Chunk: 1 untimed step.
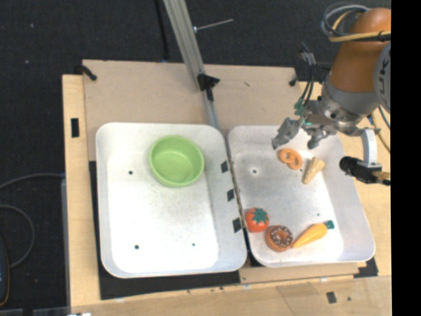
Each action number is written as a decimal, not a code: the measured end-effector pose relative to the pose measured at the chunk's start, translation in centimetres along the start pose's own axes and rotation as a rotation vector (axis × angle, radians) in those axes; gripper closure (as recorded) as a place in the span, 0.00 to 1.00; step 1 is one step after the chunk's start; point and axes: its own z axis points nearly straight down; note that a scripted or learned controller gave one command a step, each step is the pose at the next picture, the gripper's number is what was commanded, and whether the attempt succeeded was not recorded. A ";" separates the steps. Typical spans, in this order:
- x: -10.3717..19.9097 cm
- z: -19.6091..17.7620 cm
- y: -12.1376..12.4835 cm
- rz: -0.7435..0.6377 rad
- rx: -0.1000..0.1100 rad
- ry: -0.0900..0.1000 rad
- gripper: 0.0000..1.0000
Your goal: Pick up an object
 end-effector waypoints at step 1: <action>0.0 0.0 0.0 0.000 0.000 0.000 0.00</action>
